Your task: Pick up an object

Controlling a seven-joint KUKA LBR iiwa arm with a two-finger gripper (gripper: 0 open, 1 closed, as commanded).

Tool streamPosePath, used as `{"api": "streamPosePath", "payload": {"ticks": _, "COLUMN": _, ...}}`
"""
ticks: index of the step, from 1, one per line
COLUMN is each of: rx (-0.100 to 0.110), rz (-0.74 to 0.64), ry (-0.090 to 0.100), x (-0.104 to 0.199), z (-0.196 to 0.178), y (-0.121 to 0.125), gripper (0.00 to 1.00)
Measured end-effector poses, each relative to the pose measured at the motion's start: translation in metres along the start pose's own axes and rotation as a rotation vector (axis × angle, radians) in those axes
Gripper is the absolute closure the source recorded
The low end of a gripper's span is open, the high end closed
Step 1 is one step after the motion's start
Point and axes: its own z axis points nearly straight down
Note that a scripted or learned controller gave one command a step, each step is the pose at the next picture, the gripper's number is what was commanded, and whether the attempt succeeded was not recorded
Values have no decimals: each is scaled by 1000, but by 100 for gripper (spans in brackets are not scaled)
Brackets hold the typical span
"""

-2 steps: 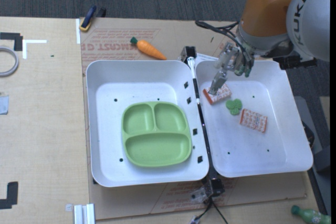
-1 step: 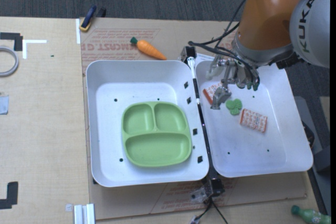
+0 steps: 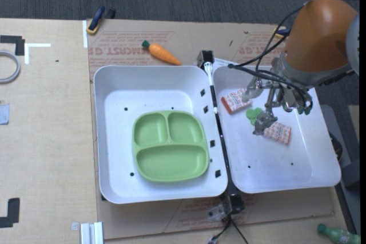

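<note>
The patterned packet lies flat in the right bin, long axis running ten to four o'clock. The gripper hangs at its ten o'clock end; whether it is spread or closed, I cannot tell.

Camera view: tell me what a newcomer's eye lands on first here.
The green divided plate lies alone in the left bin. The arm's orange band looms over the right bin, its claw low among two small red-and-white packets and a green bit. A toy carrot lies on the cardboard behind the bins.
</note>
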Motion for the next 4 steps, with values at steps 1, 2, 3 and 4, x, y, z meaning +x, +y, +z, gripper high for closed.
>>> {"api": "streamPosePath", "payload": {"ticks": 1, "rx": 0, "rz": 40, "ry": -1, "x": 21, "z": 58, "y": -44, "gripper": 0}}
{"api": "streamPosePath", "payload": {"ticks": 2, "rx": -1, "rz": -89, "ry": 0, "x": 12, "z": 100, "y": -26, "gripper": 0}}
{"api": "streamPosePath", "payload": {"ticks": 3, "rx": -1, "rz": -85, "ry": -4, "x": 11, "z": 90, "y": -26, "gripper": 100}}
{"api": "streamPosePath", "payload": {"ticks": 4, "rx": 1, "rz": 218, "ry": -4, "x": 26, "z": -179, "y": -17, "gripper": 100}}
